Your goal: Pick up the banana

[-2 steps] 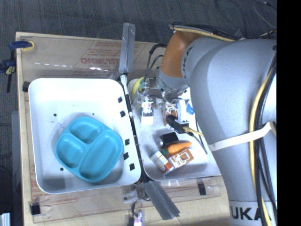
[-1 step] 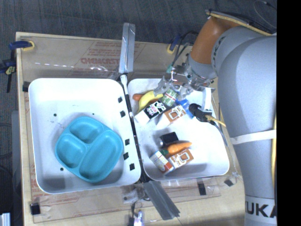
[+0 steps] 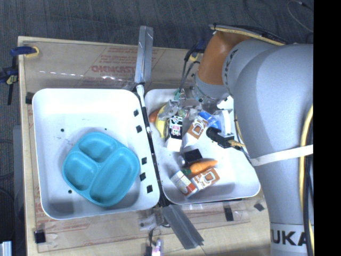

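Two shallow white bins sat side by side on the surface; nearest the camera, the left bin carried a blue divided plate, and the right bin held a clutter of packets with a carrot lying just behind a small carton, a dark block next to them. Farther back in that right bin, the banana lay against the wall shared with the left bin, only a yellow and brownish part of it showing beside a white, dark-labelled bottle. Just beyond, the pincer hung low over the back of the pile, near the banana's far end, under the arm's orange band; whether it was open or closed could not be told at that slant. To do this step well, the approach probably needed to shift toward the dividing wall and come straight down over the fruit's middle, spanning its narrow width, clear of the bottle and the rim. Catching a packet instead looked the likeliest miss.
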You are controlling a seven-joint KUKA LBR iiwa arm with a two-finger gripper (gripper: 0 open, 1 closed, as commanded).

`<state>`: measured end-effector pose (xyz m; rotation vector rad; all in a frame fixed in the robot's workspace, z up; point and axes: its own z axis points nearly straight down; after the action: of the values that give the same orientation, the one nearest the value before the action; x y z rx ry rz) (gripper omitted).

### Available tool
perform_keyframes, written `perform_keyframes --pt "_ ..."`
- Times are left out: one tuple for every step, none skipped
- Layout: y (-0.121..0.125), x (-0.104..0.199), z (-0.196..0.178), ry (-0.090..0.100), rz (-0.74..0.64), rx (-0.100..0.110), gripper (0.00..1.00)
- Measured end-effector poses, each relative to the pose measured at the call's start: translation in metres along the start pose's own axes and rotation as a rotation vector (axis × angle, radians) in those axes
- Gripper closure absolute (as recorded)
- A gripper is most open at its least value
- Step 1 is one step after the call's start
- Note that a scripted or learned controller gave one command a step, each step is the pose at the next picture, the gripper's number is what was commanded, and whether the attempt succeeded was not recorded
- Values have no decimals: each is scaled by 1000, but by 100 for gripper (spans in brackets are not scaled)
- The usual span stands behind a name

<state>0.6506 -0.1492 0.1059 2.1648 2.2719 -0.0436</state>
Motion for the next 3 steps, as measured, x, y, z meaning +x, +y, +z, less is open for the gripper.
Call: perform_keyframes --pt "-15 28 5 1 151 -33 0" --pt "-15 33 -6 9 144 -29 100" --pt "-15 33 -5 9 144 -28 0"
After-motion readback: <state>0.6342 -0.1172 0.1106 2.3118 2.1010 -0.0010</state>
